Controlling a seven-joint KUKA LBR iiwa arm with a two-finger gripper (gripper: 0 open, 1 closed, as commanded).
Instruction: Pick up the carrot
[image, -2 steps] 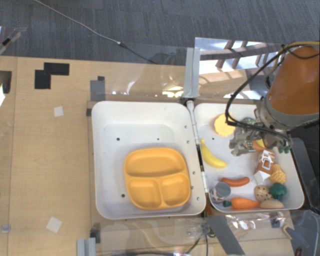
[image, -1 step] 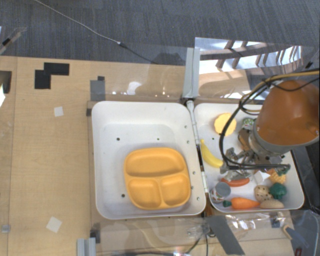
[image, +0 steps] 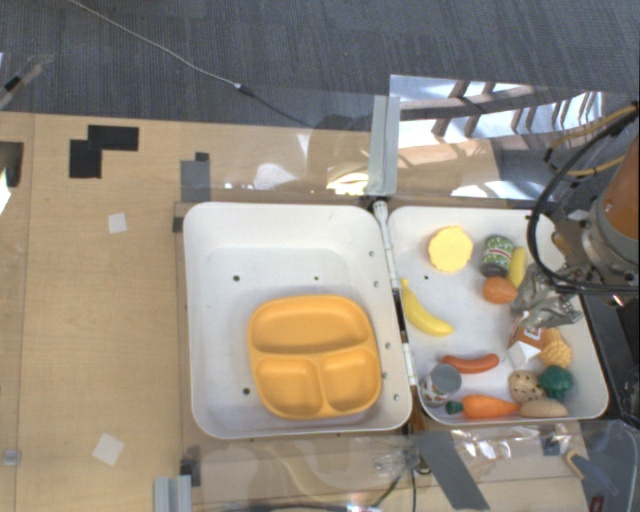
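Both bins (image: 300, 225) are white. The left one bears a yellow-orange divided plate (image: 314, 354). In the right bin: carrot (image: 489, 407) orange with a green tip; banana (image: 424, 312) yellow; sausage (image: 470, 363) red-orange; round slice (image: 450, 249) pale yellow; can (image: 497, 255) dark green; speckled beige egg (image: 524, 384); broccoli (image: 557, 381) dark green. The bench (image: 90, 330) is light tan wood with black marks.

Robotics lab, wooden bench (image: 90, 330), white bins (image: 215, 260), black fiducial markers (image: 100, 148)
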